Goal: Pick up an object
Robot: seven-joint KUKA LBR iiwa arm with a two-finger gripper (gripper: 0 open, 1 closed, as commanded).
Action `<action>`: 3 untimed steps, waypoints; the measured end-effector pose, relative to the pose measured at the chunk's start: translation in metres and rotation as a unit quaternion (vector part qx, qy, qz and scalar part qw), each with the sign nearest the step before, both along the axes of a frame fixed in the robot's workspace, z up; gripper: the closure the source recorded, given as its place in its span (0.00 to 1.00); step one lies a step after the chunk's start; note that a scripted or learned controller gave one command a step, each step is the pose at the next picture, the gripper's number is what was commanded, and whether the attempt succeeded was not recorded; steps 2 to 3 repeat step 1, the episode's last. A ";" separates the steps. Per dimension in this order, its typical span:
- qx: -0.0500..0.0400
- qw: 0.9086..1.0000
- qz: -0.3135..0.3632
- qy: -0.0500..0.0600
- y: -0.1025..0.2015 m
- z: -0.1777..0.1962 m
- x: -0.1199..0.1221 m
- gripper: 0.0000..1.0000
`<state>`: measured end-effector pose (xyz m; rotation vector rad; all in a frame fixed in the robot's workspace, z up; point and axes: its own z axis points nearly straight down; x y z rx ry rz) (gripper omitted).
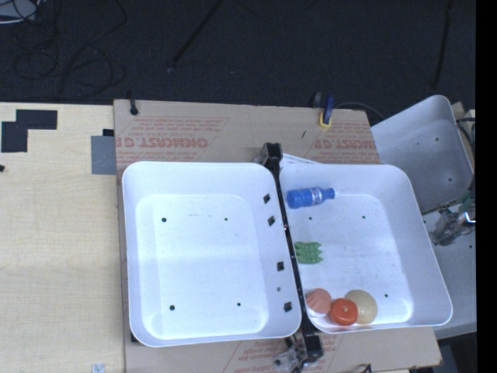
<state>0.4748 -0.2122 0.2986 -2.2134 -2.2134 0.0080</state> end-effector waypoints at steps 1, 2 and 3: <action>-0.003 1.000 0.001 -0.007 -0.002 0.057 0.001 1.00; -0.003 1.000 0.001 -0.007 -0.002 0.057 0.001 1.00; -0.003 1.000 0.001 -0.007 -0.002 0.057 0.001 1.00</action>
